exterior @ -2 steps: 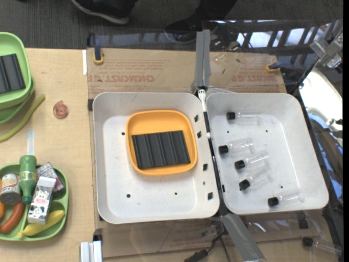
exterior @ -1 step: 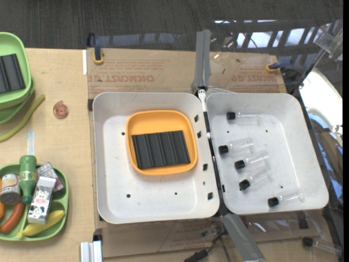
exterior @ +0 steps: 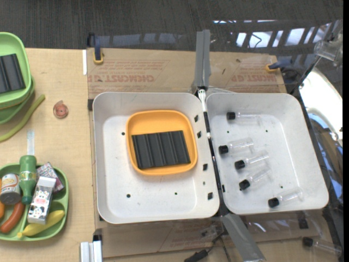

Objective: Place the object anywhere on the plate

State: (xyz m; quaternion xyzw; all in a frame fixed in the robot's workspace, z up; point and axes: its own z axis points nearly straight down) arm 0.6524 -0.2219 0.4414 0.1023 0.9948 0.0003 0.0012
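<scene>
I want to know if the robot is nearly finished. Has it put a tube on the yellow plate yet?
Not yet. The orange-yellow plate in the left bin carries a dark ribbed block, no tube. All five clear tubes lie in the right bin. Picking one and placing it is left.

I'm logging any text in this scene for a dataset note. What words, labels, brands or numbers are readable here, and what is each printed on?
"CHEMCAST", red print, seen upside down on the cardboard sheet behind the left bin.
More red print on the cardboard behind the right bin: partly hidden, not readable.
Packaging on the green tray at lower left, including a small carton: too small and blurred to read.
</scene>
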